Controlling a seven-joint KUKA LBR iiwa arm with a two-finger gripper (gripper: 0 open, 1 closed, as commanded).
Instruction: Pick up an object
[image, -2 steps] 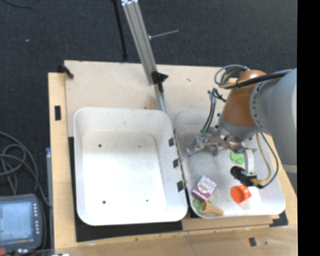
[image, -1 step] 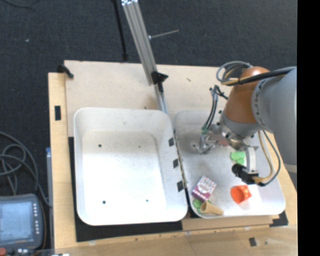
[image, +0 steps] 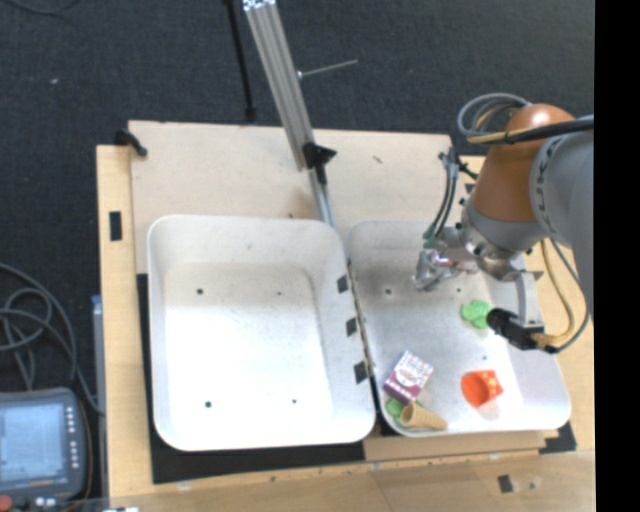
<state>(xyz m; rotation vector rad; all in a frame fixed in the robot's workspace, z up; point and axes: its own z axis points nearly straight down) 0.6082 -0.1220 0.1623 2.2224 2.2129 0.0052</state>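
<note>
Pincer (image: 432, 272) hovers over the right bin (image: 385, 250), can't tell its state. I'd drop straight onto the green piece (image: 476, 313), well apart from neighbours.

Green blob (image: 476, 313), orange cup (image: 481, 387), purple-white packet (image: 408, 375).

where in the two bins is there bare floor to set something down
The left bin has bare floor wall to wall. In the right bin, the strip along the divider, left of the hand, is free. Its near end is crowded: purple packet, cone, orange cup, green toy.
</note>
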